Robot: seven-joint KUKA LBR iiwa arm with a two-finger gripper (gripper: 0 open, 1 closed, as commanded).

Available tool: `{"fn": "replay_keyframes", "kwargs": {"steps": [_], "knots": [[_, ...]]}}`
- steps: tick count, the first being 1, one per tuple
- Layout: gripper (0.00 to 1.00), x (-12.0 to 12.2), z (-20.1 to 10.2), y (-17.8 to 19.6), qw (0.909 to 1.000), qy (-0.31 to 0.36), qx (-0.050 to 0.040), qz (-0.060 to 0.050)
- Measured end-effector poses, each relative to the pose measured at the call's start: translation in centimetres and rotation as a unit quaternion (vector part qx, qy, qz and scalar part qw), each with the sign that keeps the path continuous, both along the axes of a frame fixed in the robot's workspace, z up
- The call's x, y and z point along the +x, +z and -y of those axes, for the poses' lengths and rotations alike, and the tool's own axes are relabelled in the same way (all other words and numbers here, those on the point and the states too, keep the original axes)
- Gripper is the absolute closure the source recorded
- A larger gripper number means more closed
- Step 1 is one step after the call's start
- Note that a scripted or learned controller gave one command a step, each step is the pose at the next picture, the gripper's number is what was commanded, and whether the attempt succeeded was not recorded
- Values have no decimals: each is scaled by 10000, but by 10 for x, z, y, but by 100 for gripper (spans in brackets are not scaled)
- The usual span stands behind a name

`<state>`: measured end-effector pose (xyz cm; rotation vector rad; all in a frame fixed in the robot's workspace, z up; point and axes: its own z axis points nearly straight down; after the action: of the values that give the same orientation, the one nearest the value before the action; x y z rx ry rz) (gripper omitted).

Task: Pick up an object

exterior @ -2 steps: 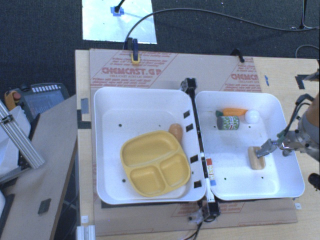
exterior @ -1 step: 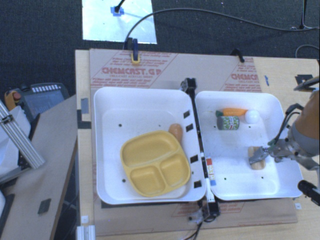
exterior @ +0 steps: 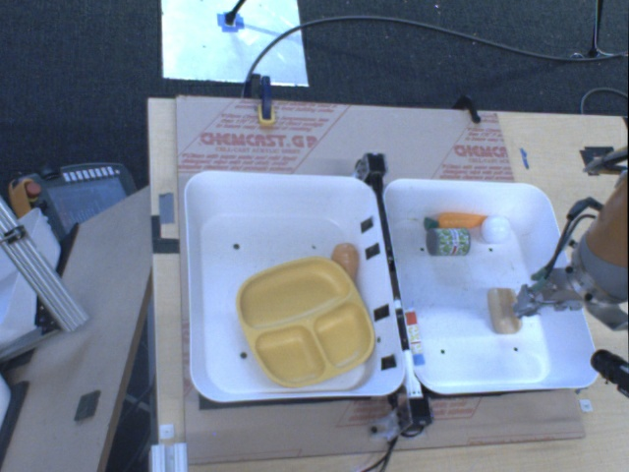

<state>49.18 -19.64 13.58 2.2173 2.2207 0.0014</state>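
Nothing is lifted yet: the dark two-finger gripper (exterior: 523, 301) hangs low in the right shallow white bin (exterior: 550, 357), touching or just beside a small tan wooden block (exterior: 503, 311); its grasp cannot be judged. Beyond it lie a green can (exterior: 449, 242), an orange carrot (exterior: 460, 220) and a white ball (exterior: 495, 229). The left white bin (exterior: 211, 362), well away, holds a yellow divided tray (exterior: 305, 319) and a tan oval piece (exterior: 345, 259).

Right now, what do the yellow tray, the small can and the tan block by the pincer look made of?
Yellow tray: looks like moulded plastic, smooth with a soft sheen, three pressed compartments. Small can: probably metal or plastic with a green printed label; too small to settle. Tan block: could be wood or foam, matte and pale, no shine; the look leaves it open. It lies next to the pincer in the right bin.
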Motion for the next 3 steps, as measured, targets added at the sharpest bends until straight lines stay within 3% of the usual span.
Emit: {"fn": "replay_keyframes", "kwargs": {"steps": [2, 3], "knots": [[100, 2, -5, 106, 10000, 14, -6, 22], [100, 29, -59, 112, 10000, 44, 14, 9]]}}
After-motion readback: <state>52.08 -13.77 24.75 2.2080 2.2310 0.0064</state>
